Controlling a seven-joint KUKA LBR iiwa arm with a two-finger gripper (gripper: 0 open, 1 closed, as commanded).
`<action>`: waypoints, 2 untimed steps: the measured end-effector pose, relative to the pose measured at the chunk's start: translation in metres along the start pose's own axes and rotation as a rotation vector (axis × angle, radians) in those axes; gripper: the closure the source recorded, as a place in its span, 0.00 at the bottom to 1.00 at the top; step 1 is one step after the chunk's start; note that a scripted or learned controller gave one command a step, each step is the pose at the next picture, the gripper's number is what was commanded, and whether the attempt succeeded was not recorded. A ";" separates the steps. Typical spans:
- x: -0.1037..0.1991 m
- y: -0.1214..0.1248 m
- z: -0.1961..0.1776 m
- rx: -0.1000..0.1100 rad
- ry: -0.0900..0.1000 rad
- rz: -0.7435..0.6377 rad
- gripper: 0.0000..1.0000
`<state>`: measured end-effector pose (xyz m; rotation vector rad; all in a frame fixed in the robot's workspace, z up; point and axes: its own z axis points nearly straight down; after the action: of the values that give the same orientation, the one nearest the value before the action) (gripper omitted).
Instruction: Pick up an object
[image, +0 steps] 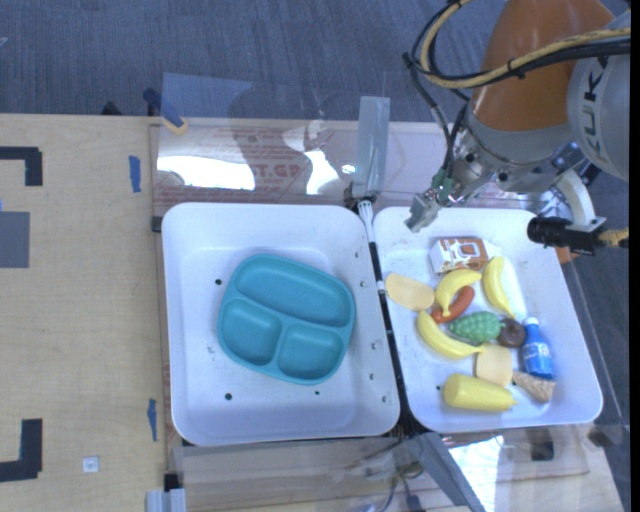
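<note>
While my arm (545, 80) reaches in from the right, grey with its orange band, my gripper (421, 213) hangs over the far left corner of the right bin (580, 400), above bare white floor, with nothing between my fingers; how wide they stand I cannot tell from this angle.

Beside that bin sits the left bin (190, 400), and in it lies a teal divided plate (286, 317) with three compartments.

All the toy food is heaped in the right bin, near me but apart from my fingers. Going down in size: a yellow banana (445, 338) curves under a green bumpy piece (476, 326); a yellow lemon-like lump (478, 394) lies nearest the front wall; a pale yellow wedge (409, 291) sits by the left wall; a white and orange carton (458, 252) lies closest to my gripper; a small blue bottle (537, 354) rests at the right of the heap.
</note>
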<state>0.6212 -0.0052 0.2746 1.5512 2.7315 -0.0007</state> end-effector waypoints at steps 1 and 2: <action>0.001 -0.051 0.087 0.004 0.003 -0.091 1.00; -0.071 -0.004 0.090 -0.002 -0.002 0.033 1.00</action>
<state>0.6538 -0.0684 0.1851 1.5940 2.7030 0.0008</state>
